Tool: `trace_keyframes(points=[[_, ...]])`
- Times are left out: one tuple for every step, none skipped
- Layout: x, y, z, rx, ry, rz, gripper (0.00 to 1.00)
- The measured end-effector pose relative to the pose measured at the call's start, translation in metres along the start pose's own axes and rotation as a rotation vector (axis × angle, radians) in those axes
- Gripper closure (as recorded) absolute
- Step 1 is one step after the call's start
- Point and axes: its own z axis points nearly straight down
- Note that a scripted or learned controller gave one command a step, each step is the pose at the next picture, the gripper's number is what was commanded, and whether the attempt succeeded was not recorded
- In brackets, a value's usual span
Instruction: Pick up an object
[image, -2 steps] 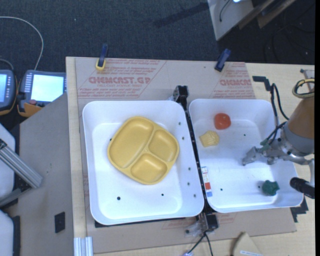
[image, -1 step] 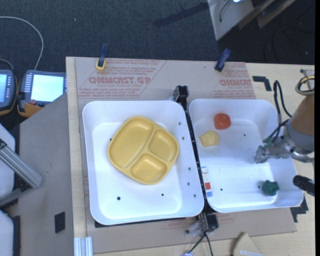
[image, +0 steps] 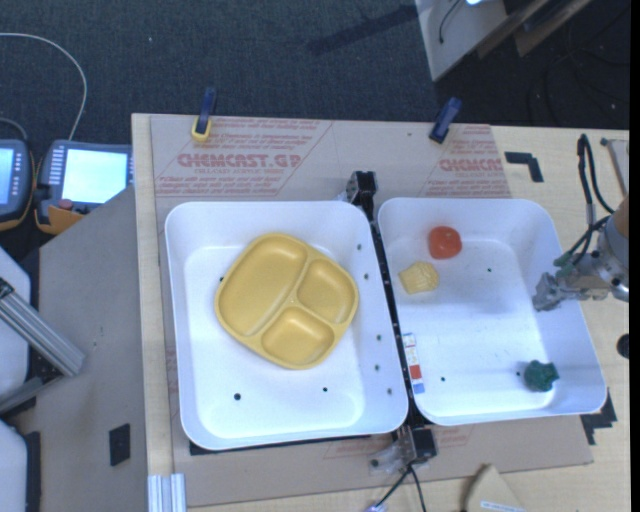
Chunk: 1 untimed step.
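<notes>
In the right bin (image: 470, 395) lie three small objects: a red-orange round piece (image: 445, 241) near the back, a pale yellow chunk (image: 419, 278) just in front of it to the left, and a dark green lump (image: 541, 375) in the front right corner. My gripper (image: 550, 291) hangs at the bin's right wall, about level with the yellow chunk and well to its right. It sits above and behind the green lump, touching none of the three. Nothing shows in its grasp.
The left bin (image: 200, 390) holds a yellow divided plate (image: 288, 299) with three compartments. A black clamp (image: 361, 185) sits at the back between the bins. Blue and yellow clips (image: 204, 114) pin the board's far edge. Cables hang at the far right (image: 588, 180).
</notes>
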Motion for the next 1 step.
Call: trace_keyframes(points=[[0.0004, -0.0042, -0.0451, 0.0, 0.0, -0.001, 1.0]])
